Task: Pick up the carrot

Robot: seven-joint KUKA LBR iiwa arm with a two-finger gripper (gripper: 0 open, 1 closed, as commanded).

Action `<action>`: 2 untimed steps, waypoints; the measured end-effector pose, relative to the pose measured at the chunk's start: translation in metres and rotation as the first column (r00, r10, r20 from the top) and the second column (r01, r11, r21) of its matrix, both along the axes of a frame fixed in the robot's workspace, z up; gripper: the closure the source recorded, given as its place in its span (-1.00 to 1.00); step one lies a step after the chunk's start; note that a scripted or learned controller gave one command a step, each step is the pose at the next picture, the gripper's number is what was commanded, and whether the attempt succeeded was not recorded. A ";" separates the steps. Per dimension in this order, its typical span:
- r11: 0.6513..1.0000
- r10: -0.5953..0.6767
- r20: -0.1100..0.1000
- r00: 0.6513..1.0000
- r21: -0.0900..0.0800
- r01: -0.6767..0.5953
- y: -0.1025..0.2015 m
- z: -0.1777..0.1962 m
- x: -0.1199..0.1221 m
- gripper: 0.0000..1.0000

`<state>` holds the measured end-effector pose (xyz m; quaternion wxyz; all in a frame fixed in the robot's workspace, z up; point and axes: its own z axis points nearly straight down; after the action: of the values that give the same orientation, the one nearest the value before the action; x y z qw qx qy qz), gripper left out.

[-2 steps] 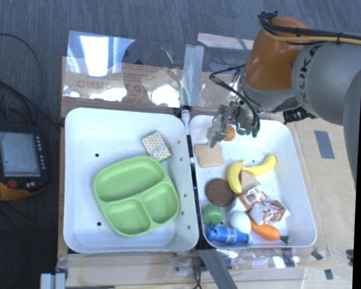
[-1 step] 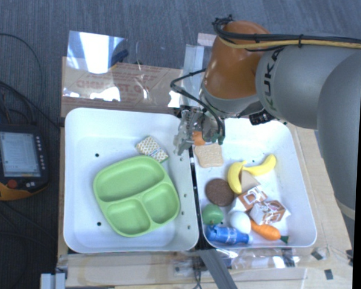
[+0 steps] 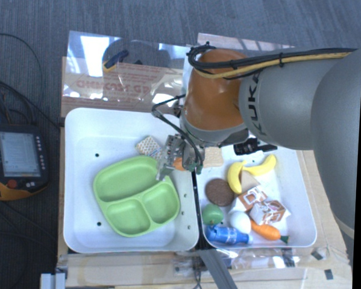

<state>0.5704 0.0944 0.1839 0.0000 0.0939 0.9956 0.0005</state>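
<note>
Hovering at bin divider — gripper [image 3: 181, 161] clamped on small orange piece; carrot [image 3: 265, 230] well apart.

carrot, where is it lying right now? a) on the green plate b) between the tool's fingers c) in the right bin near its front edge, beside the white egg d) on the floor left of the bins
c: the carrot lies in the right bin near its front edge, just right of the white egg, while the tool is up at the divide between the bins, well away from it.
</note>
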 end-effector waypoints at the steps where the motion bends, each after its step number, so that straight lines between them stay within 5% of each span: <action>1: 0.996 0.092 0.000 0.996 -0.001 -0.092 0.040 -0.003 0.005 1.00; 2: 0.996 0.091 0.003 0.996 -0.001 -0.091 0.040 0.007 0.006 1.00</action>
<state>0.5759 0.1343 0.1906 0.0016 0.0485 0.9988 0.0002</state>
